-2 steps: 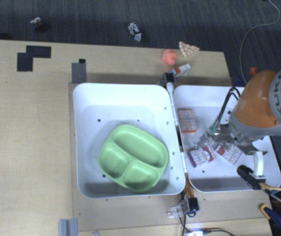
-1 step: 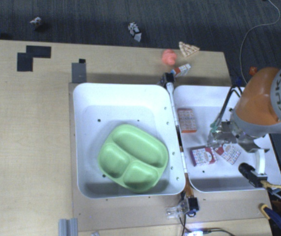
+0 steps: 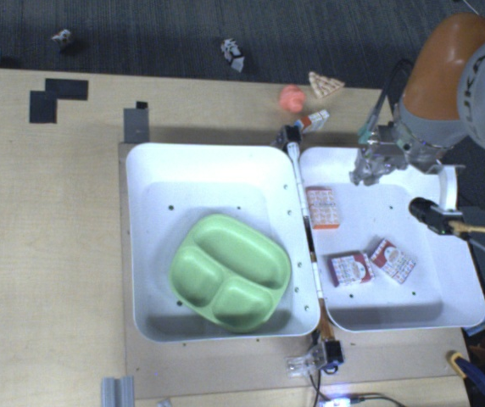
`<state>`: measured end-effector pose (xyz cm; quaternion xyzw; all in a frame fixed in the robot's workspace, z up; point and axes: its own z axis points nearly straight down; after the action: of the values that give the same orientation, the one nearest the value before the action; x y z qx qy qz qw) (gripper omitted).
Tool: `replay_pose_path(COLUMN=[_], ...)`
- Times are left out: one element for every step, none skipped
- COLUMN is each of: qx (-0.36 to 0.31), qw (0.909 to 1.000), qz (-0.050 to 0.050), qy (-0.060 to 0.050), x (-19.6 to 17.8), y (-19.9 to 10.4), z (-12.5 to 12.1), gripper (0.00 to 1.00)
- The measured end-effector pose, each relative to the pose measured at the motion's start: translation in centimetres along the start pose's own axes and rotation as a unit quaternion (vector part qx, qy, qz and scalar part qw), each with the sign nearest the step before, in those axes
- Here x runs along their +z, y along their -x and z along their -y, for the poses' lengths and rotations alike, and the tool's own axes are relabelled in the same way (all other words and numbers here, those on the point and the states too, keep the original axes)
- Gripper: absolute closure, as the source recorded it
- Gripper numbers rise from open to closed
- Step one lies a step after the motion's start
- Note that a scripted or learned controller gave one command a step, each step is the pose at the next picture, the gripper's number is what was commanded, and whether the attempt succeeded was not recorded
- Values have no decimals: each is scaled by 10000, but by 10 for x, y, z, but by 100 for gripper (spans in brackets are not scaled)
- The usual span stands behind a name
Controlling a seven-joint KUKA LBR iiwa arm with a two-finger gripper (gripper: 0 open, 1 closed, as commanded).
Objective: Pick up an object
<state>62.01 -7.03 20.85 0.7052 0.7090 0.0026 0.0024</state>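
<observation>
The tool (image 3: 368,170) hangs over the far end of the right bin (image 3: 454,312), near that bin's back wall, and from this slanted view it cannot be told whether it is parted or closed; nothing is seen caught in it. The nearest candidate for picking is the pink packet (image 3: 322,207), which lies flat on the bin floor just beside the divider between the two bins. From the tool it sits toward the camera view's left and a little nearer the viewer, with bare white floor between them. Its long axis runs roughly from the far wall toward the near wall, nearly parallel with the divider, so a grasp across its short side looks the likelier fit. It is a small flat rectangle, pale pink with red printing. Two similar red-and-white packets (image 3: 350,269) (image 3: 393,261) lie farther off toward the near wall, side by side and tilted. The left bin (image 3: 141,227) holds a green sectioned tray (image 3: 230,270).
</observation>
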Motion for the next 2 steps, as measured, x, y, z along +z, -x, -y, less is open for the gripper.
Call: replay_pose_path(qx=[1,18], qw=[10000,10000], qz=[1,1], qy=[-15,-37], x=[1,111], y=[1,60], z=[1,8], gripper=[0,0])
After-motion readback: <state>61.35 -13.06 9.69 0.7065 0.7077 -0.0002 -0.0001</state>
